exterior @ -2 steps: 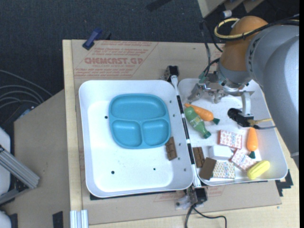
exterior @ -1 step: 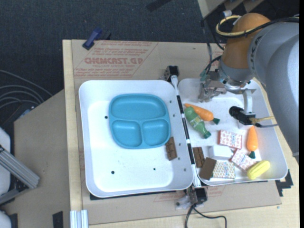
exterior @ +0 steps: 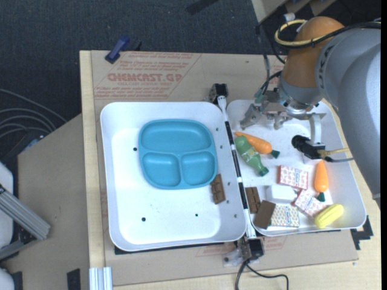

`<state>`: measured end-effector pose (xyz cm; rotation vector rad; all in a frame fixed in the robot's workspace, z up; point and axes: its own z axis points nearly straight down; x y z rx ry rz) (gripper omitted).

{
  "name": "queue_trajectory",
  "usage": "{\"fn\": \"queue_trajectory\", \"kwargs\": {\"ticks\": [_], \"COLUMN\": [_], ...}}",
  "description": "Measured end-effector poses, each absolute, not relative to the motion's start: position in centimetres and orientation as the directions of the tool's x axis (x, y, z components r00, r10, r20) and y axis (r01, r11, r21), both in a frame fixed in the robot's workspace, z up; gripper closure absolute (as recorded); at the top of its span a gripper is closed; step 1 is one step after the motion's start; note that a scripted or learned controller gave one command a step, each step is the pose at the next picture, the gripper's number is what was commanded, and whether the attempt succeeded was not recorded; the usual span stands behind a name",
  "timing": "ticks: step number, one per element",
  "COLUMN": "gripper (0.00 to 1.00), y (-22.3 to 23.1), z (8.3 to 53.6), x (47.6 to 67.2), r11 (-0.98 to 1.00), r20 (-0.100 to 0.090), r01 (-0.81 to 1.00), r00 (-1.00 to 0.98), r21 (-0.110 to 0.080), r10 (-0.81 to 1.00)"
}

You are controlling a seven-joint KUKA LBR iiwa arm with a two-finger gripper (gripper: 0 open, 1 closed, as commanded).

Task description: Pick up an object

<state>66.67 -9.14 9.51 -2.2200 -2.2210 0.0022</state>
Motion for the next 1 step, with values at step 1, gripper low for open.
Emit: {"fn": "queue_trajectory", "kwargs": {"ticks": [1], "gripper": [0.00], "y": [-9.15], "z": [8.47], "x": [66.62], "r11": [0.000], "r20": [0.000], "r01": [1.000], "r00": [0.000], "r21": [-0.003], "r10": [1.000]}}
